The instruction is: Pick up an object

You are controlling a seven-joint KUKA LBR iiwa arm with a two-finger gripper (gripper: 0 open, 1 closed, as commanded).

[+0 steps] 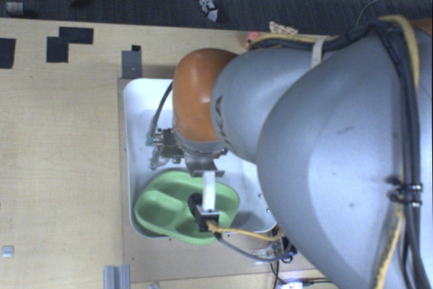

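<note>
A pale green, kidney-shaped dish (161, 205) lies at the near end of the left white bin (139, 105). My gripper (162, 149) hangs below the orange wrist band, low in the bin and just beyond the dish's far rim. The wrist hides most of it, and no object can be seen in its hold. The arm's grey bulk covers the bin's right side and whatever lies there.
The large grey arm (325, 159) spans the right half of the view. Black tape marks (67, 42) and a small grey block (132, 63) sit on the wooden bench beyond the bin. Small scraps (208, 7) lie on the dark carpet behind.
</note>
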